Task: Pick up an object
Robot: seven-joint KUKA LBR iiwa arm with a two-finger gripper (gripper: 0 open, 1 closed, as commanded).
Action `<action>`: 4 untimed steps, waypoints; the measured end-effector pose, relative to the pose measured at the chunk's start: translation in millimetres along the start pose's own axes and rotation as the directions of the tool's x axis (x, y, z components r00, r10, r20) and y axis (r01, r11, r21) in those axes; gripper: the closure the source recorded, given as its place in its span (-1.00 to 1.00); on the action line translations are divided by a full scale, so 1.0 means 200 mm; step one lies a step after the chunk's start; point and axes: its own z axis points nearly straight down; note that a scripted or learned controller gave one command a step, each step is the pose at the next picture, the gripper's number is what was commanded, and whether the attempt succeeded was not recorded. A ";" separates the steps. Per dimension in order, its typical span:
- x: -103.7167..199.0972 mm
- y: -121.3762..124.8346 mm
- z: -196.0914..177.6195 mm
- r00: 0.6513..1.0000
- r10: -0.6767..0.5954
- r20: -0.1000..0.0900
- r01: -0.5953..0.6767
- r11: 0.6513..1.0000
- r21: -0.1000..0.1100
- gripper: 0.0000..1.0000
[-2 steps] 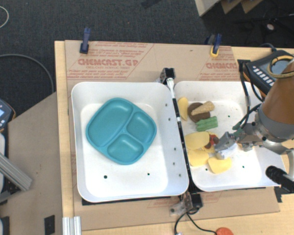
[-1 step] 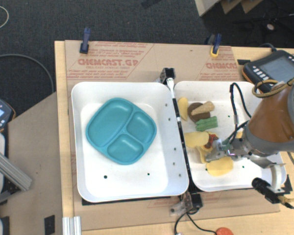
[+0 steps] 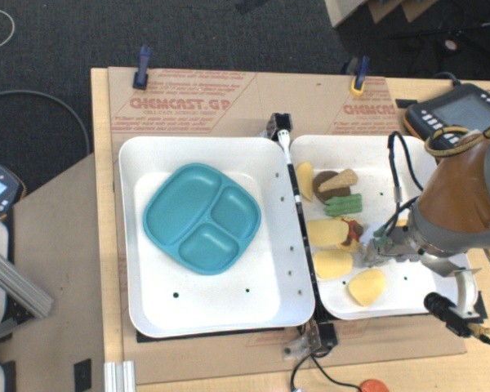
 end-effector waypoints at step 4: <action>1.05 0.00 -1.17 1.000 -0.006 -0.001 0.006 1.000 0.008 1.00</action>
